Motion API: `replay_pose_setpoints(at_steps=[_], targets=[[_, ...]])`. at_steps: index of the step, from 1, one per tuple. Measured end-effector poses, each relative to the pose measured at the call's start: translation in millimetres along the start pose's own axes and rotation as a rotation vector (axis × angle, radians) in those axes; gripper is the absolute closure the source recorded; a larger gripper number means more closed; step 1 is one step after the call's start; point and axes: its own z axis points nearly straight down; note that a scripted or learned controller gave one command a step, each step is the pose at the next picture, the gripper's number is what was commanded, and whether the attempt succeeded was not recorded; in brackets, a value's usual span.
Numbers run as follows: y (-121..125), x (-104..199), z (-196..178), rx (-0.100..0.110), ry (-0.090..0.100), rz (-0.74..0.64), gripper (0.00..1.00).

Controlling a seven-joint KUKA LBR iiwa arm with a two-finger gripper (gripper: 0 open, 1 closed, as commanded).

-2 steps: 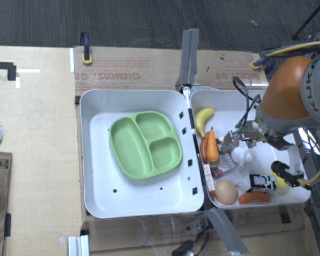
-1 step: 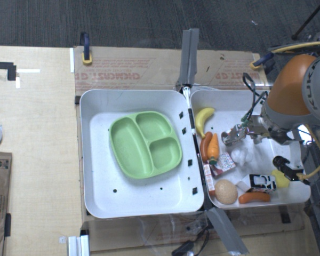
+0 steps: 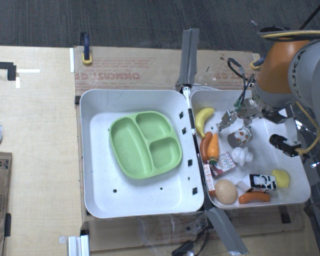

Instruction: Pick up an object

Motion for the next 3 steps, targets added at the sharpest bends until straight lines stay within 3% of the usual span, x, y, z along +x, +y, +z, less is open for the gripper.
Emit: replay_pose_setpoints(at_steps=[1, 2, 3], targets=[[-52, 4, 1, 0.002, 0.001, 0.029, 0.0], [-52, 3, -9, 0.0, 0.001, 0.032, 1.0], [-96, 43, -107, 0.003, 0.0, 0.289, 1.0]])
